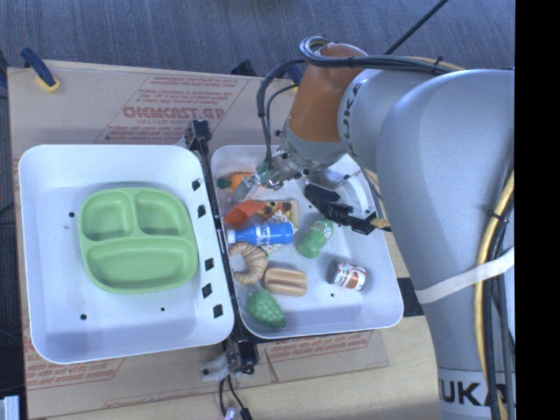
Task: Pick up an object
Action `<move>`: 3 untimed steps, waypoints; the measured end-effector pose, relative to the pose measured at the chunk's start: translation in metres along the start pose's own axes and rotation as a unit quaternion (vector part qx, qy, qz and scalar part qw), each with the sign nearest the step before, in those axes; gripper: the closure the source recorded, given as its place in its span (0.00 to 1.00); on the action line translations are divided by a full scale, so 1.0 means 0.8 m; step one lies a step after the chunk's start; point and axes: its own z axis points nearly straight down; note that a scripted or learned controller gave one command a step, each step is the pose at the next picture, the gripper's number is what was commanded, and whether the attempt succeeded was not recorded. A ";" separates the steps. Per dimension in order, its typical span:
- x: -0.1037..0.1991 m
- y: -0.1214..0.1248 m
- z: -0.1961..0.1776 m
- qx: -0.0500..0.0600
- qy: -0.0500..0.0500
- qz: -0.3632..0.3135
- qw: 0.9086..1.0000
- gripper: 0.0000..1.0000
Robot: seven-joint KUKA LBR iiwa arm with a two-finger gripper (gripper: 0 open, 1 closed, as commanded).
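The arm reaches in from the right and its wrist stands over the far part of the right bin. The gripper is low near that bin's far-left corner; the frame does not show whether it is open, closed or gripping anything.

Contents of the right bin:
- An orange object lies just left of the gripper, close to the far-left corner. Its shape and axis cannot be resolved.
- A blue bottle lies on its side near the left wall. Its long axis runs roughly parallel to the bin's near edge, white cap end toward the left wall.
- A green cylinder lies just right of the bottle, tilted toward the far-right corner.
- A brown ring lies against the left wall, nearer than the bottle.
- A tan bread roll touches the ring's right side, long axis along the near edge.
- A green bunch lies by the near edge.
- A small can lies on its side toward the right wall.

The left bin holds a green divided plate at its centre
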 end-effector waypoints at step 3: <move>0.066 0.035 -0.120 -0.006 -0.004 -0.211 0.977 0.00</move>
